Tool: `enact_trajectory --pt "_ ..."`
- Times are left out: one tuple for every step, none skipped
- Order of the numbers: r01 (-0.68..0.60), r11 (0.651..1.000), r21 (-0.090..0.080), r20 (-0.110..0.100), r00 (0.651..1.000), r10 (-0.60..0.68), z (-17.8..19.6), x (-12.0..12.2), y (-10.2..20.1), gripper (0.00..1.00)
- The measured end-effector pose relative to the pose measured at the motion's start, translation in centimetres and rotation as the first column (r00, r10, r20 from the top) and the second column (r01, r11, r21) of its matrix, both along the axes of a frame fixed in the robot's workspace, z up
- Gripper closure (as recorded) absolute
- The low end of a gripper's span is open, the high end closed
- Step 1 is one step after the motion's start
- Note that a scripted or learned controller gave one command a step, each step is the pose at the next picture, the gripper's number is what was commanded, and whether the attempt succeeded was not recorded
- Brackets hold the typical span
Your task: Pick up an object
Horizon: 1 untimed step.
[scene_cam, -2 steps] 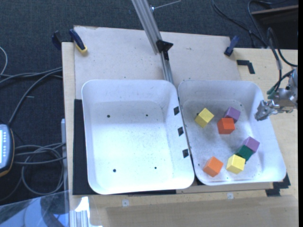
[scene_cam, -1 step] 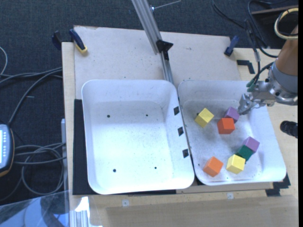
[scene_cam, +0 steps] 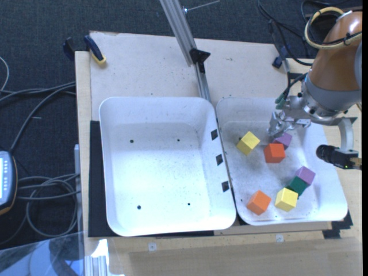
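One arm (scene_cam: 336,56) reached in from the right over the right-hand bin (scene_cam: 339,209), its orange band uppermost and its wrist angled down so that the gripper (scene_cam: 280,132) hung low over the bin's upper middle, directly above a purple cube (scene_cam: 283,140); whether its fingers were open or closed could not be told. Taking the red cube (scene_cam: 275,152) as reference, the purple cube lay just above it and touching, a yellow cube (scene_cam: 249,143) lay to its left, and an orange cube (scene_cam: 259,202), a second yellow cube (scene_cam: 286,199), a green cube (scene_cam: 297,185) and a second purple cube (scene_cam: 305,175) lay below it toward the near rim.
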<state>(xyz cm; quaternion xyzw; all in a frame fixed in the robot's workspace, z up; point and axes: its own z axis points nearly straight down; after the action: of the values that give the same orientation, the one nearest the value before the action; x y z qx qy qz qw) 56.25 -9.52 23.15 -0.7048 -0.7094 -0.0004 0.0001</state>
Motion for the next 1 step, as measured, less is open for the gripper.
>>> enact_trajectory --pt "-0.001 1.0 0.001 0.003 1.0 0.001 1.1 2.28 4.94 1.0"
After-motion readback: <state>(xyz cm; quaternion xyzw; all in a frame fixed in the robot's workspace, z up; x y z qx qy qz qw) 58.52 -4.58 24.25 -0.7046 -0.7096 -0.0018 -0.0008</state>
